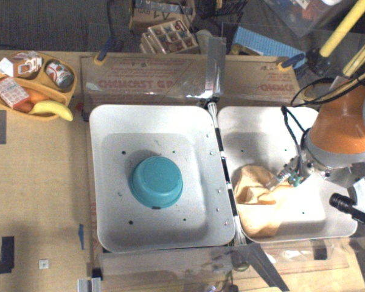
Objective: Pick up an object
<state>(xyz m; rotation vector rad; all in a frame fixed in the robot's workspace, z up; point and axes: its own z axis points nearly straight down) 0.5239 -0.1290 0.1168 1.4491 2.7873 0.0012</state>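
From where I stood, a yellow tray [0, 93] of toy food sat far left. The left bin [109, 126] held an upturned teal bowl [157, 182], rigid and smooth, likely slippery except at its rim. Red lettering on the cardboard [143, 81] behind was too faint to read. In the right bin [255, 123] lay a tan cloth [255, 202], soft, light, easiest pinched at a fold. The gripper [278, 181] touched its upper edge; whether it was clamped I couldn't tell.
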